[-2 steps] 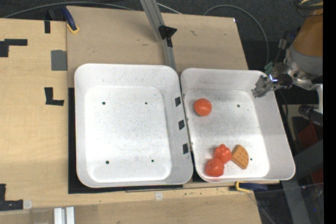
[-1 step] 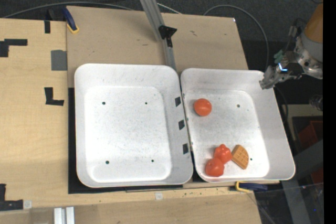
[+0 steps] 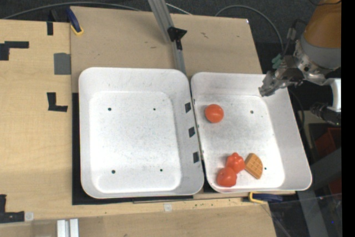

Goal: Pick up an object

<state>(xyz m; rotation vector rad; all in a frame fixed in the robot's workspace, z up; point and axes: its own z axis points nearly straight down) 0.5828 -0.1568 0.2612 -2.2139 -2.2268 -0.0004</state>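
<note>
The right bin holds a round orange-red ball near its upper left. Near its front edge lie a red pepper-like piece, a red tomato-like piece and a tan waffle-like biscuit, close together. My gripper hangs over the bin's far right corner, well to the right of the ball. I see nothing between its fingertips.
The left bin sits beside the right one on the wooden bench. A grey metal pole slants down to the bins' far junction. Black clips line the seam between the bins.
</note>
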